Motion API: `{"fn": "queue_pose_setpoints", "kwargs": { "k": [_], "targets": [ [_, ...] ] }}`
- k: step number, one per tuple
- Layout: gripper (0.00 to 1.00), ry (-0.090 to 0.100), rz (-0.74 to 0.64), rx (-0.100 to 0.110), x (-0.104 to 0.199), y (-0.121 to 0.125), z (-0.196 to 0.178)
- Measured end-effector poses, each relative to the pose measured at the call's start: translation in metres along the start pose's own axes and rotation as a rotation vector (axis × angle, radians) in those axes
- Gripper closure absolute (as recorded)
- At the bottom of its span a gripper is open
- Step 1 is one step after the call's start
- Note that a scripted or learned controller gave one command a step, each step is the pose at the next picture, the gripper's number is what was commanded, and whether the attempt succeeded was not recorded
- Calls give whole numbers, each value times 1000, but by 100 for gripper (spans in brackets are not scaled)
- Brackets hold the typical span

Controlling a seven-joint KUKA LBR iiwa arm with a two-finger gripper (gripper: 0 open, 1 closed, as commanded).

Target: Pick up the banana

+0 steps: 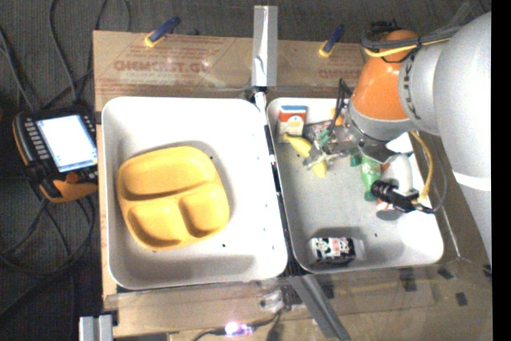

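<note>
Banana (307, 152), yellow and curved, is seen lying in the right bin (351, 263), just beside a small orange-and-white carton (291, 120). The jaws (334, 141) are lowered right at it; their state cannot be told. A green object (370, 176) and a dark printed can (333, 249) lie nearby. A yellow compartment tray (172, 194) occupies the left bin (128, 112).

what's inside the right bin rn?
In the right bin: banana under the hand, orange-and-white carton, green item, dark packet. The arm covers the bin's upper right corner.
</note>
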State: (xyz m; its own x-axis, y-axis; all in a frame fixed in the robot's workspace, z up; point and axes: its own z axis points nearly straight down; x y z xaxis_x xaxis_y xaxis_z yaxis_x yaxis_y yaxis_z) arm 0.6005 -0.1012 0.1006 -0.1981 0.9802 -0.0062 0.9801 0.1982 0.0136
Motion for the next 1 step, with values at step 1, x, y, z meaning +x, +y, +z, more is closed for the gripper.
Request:
{"fn": "queue_pose_setpoints", "kwargs": {
  "k": [1],
  "targets": [
    [100,4,-1,15,27,24,-83]
  ]
}}
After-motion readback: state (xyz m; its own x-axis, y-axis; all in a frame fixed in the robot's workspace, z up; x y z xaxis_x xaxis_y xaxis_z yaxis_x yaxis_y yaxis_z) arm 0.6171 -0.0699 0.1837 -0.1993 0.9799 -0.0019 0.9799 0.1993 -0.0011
